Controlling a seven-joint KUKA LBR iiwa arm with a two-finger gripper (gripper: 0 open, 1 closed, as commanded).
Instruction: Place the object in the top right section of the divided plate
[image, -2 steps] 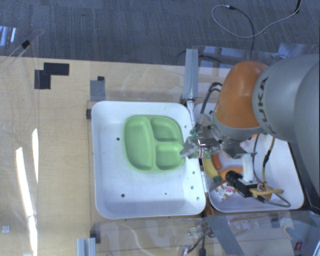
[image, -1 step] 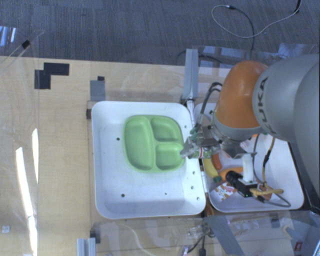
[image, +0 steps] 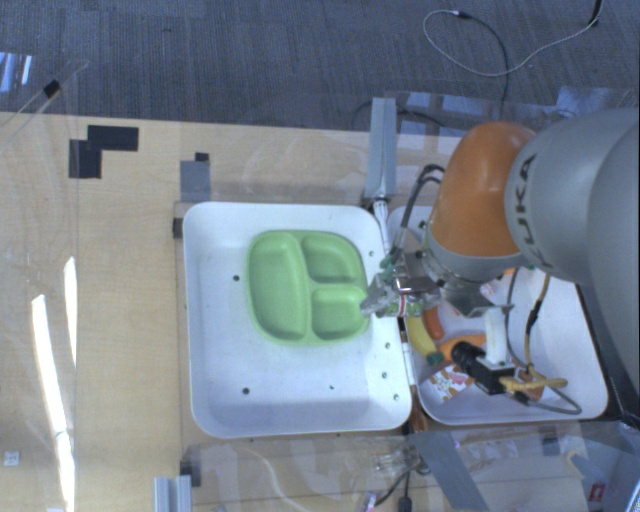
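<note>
A light green divided plate (image: 290, 290) lies in the left white bin (image: 250, 400). It has one long section on the left and two smaller ones on the right. The top right section (image: 332, 256) holds nothing. My gripper (image: 383, 296) hangs at the plate's right rim, level with the lower right section (image: 336, 312) and just left of the wall between the bins. The wrist covers what is under it, so I cannot see whether anything is held.
The right bin (image: 585, 390) holds a yellow and orange elongated toy (image: 428, 335), a small orange item (image: 466, 350) and a printed card (image: 446, 384), partly under the arm (image: 560, 190). The ridge between the bins (image: 405, 370) runs right below the gripper.
</note>
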